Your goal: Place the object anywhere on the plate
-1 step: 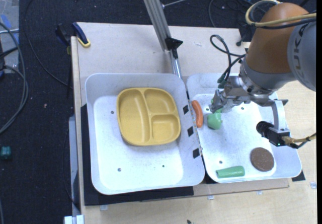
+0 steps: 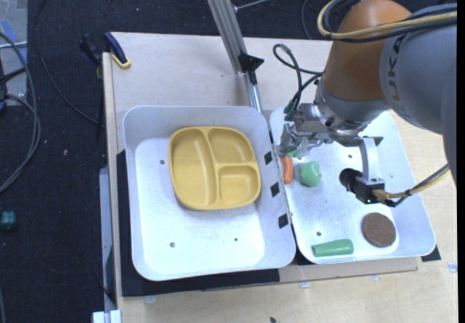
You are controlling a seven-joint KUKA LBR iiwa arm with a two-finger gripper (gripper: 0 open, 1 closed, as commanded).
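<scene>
While your arm [image 2: 396, 60] reaches in from the right, its claw [image 2: 294, 141] hangs low over the left edge of the right bin [image 2: 407, 169], close to the wall shared with the left bin [image 2: 145, 191]. You cannot tell from this slant whether the claw is released or clenched, since the wrist and its fittings cover the tips. Just below the claw lies a small orange piece [image 2: 288, 170], and touching or nearly touching its right side sits a light green lump [image 2: 310, 173]; whether either is in contact with the claw is unclear. Further toward the near edge of the same bin you see a green bar [image 2: 333, 247] lying flat and, beside it to the right, a brown disc [image 2: 378, 230]. A yellow plate [image 2: 215, 167] with three compartments rests in the left bin, well apart from those pieces. Both bins stand on the bench [image 2: 167, 67].
</scene>
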